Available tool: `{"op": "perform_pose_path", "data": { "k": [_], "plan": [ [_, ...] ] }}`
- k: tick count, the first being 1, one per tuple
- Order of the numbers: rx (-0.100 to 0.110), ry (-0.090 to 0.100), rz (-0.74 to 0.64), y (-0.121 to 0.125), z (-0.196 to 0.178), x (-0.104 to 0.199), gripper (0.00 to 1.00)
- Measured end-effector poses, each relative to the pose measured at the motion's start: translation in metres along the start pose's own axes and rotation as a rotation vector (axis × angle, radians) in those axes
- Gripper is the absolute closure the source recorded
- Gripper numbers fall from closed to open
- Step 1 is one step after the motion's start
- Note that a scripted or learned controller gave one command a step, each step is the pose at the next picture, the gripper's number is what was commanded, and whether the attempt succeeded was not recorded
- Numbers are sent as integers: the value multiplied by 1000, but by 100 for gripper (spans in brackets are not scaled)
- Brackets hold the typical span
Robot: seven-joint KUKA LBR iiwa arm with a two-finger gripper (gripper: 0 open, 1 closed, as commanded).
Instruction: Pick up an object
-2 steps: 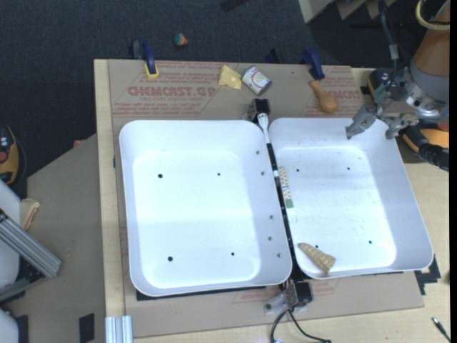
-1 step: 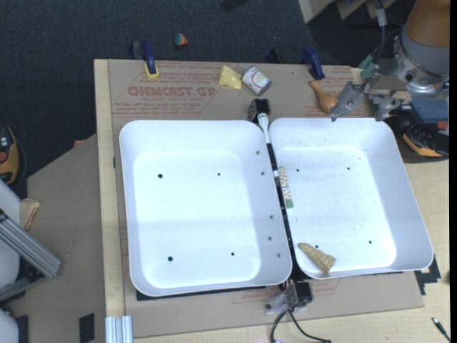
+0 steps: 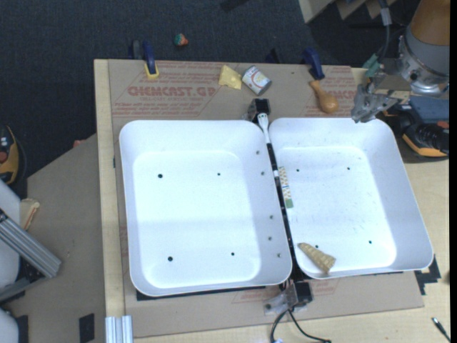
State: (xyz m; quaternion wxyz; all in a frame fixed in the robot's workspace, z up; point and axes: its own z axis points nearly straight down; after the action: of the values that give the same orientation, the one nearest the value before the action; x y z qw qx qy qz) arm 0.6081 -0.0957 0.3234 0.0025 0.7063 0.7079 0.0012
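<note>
The arm's two-finger metal gripper hangs at the far right corner of the right shallow white plastic bin, its tip just above that bin's far rim; whether it is wide or narrow cannot be told at this size, and nothing can be seen held at its tip. Just to the left of the gripper, on the brown cardboard sheet outside the bins, lies a small tan wooden piece with a rounded end, near the gripper but apart from it. A blue clamp stands a little beyond that piece. Well down from the gripper, toward the near edge and to its left, a pale tan ridged cone-shaped object lies inside the right bin, close to its near left corner and pointing toward the seam between the bins. Between cone and gripper stretches the bin's bare, speckled white floor. A narrow patterned strip lies along the left edge of the right bin, left of the gripper and nearer the camera. Further left, beyond the seam, sits the left shallow white plastic bin. On the cardboard far to the left of the gripper rest a yellow wedge-shaped piece and a small white and grey box, side by side.
</note>
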Motion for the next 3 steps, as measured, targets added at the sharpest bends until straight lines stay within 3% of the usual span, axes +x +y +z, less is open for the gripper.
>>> {"op": "perform_pose_path", "data": {
  "k": [1, 2, 3],
  "plan": [
    [-13, 2, -7, 27, -127, 74, 100],
    [16, 4, -4, 57, -28, 131, 100],
    [17, 5, -8, 6, 36, 216, 100]
  ]
}}
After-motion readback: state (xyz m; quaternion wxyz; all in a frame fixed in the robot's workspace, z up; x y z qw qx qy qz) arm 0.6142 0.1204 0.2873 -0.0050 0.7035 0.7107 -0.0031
